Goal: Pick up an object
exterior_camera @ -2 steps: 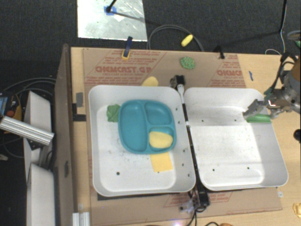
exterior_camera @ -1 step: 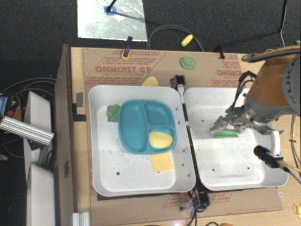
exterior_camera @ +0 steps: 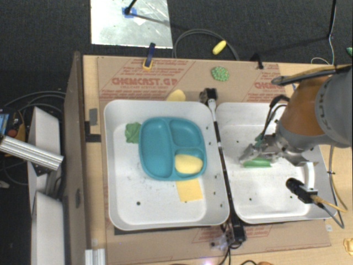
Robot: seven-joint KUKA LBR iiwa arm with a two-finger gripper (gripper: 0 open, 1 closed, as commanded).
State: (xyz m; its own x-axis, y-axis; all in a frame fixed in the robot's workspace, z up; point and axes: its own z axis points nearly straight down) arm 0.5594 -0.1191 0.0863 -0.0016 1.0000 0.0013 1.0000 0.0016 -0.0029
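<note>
Though whether the gripper (exterior_camera: pixel 255 152) is clasping cannot be told, the slim green object (exterior_camera: pixel 257 163) at its six o'clock looks light, best pinched mid-length.

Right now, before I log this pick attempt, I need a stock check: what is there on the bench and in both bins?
bins: two, white, side by side on the bench
divided plate: one, teal, in the left bin
oval lump: one, yellow, in the plate's near right compartment
flat square slice: one, yellow, on the left bin's floor in front of the plate
leafy piece: one, green, left bin, at the plate's left edge
long piece: one, green, right bin, at the gripper
bumpy round piece: one, green, on the cardboard behind the bins
cardboard sheet: one, brown with red print, under the bins
arm: one, grey with orange band, from the right
gripper: one, low over the right bin
</note>
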